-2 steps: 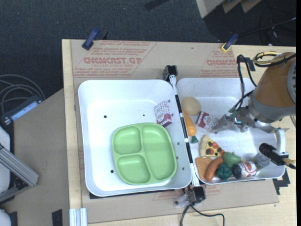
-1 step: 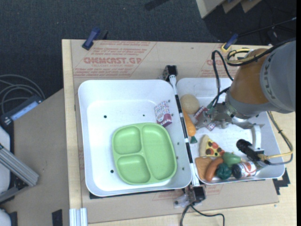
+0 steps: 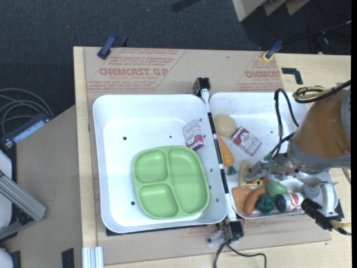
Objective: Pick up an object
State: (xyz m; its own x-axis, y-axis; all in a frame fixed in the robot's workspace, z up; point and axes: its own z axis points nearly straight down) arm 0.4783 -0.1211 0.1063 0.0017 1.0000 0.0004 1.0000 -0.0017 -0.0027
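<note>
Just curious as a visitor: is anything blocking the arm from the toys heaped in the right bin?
Nothing visible. The tool is already down among the heap: carrot, bottle and green toy lie open around it in the right bin.

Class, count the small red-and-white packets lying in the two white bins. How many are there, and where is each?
2. One red-and-white packet lies in the left bin, near its far right corner beyond the green tray. The other packet lies in the right bin. The arm may hide more.

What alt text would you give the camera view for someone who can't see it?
A grey and orange robot arm reaches from the right over the right white bin of toy food. The left bin holds a green divided plate and a small red-and-white packet.
</note>
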